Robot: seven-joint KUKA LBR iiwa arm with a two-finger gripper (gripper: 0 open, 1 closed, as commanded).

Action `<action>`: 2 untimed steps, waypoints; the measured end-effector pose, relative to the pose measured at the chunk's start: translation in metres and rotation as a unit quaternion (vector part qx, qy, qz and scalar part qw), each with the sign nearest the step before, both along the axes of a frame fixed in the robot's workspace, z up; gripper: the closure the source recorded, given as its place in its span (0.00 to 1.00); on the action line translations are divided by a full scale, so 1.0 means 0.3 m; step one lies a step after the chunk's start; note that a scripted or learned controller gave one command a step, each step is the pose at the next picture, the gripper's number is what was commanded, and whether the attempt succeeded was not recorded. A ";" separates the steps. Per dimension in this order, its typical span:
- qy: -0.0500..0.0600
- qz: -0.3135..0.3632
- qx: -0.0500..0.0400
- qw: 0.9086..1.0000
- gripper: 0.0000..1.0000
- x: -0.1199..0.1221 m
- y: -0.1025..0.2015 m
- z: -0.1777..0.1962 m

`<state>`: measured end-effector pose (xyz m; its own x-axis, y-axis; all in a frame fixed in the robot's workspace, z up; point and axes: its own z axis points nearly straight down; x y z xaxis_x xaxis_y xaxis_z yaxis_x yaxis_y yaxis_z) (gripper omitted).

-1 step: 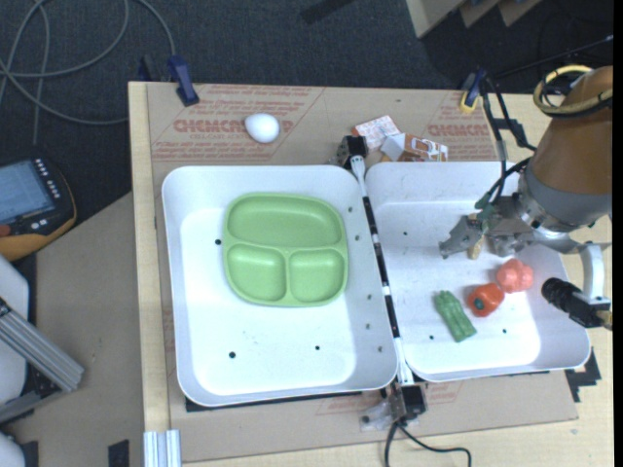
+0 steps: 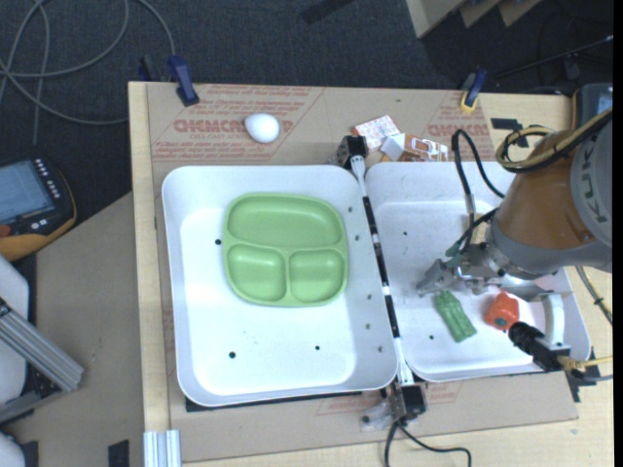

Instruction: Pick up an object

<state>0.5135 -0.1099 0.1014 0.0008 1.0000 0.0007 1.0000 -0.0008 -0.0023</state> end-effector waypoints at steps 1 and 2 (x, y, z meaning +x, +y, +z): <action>0.000 0.000 0.000 1.000 0.00 -0.064 0.017 -0.058; -0.001 -0.001 0.000 1.000 1.00 -0.062 0.017 -0.024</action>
